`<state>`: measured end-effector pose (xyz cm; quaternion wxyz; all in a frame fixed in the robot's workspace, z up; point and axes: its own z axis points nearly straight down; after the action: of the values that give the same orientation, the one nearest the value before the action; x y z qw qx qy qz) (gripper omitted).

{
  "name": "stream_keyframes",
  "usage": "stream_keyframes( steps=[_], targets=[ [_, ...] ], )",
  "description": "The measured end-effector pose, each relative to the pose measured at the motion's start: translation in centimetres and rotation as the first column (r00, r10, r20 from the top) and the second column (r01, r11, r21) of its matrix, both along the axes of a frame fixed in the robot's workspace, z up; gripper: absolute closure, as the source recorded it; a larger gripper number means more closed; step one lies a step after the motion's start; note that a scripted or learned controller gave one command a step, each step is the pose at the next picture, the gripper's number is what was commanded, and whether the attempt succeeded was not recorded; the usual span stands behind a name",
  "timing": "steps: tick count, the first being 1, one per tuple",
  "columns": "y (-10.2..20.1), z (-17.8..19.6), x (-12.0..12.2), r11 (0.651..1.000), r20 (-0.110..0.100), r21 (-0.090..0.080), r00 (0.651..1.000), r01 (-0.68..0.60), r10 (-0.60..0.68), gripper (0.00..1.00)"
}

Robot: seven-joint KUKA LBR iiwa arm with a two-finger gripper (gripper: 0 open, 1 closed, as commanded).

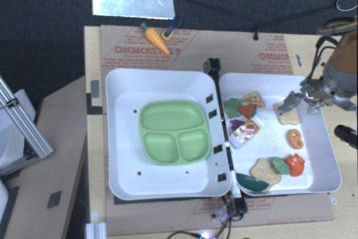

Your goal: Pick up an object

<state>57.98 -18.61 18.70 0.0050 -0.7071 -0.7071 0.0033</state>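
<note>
a: ok where's the gripper [295, 102] at? seeing it at about 2 o'clock in the right bin [330, 145], hanging over a pale toast-shaped piece [288, 116].

b: yep. its metal fingers look spread apart with nothing between them, though it's small and a bit blurry. the toast piece sits just below the tips, can't tell if they touch.

a: what's crowding it?

b: not much close by. an orange pretzel-ish thing [295, 139] lies at 6 o'clock from the toast, apart from it. over at 9 o'clock there's a cluster: a cracker [253, 99], a green leafy bit [231, 106], a red piece [246, 110], something purple [237, 123], and a small printed packet [245, 132].

a: and the near edge?

b: at 6 o'clock of the bin, another bread slice [264, 170], a green patterned piece [278, 165] touching it, a red one [296, 164] next to that, and a dark green thing [251, 182] on the rim.

a: so two bread pieces, two red bits. left bin [120, 137]?

b: one green divided tray [174, 131], three compartments. and one toy carrot [156, 40] outside the bins at 12 o'clock.
</note>
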Motion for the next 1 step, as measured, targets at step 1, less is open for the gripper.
stream_keyframes(
  steps=[1],
  targets=[
    [0.04,0.79,0.31,1.000,0.013,-0.003,1.000,-0.003,0.003,0.00]
  ],
)
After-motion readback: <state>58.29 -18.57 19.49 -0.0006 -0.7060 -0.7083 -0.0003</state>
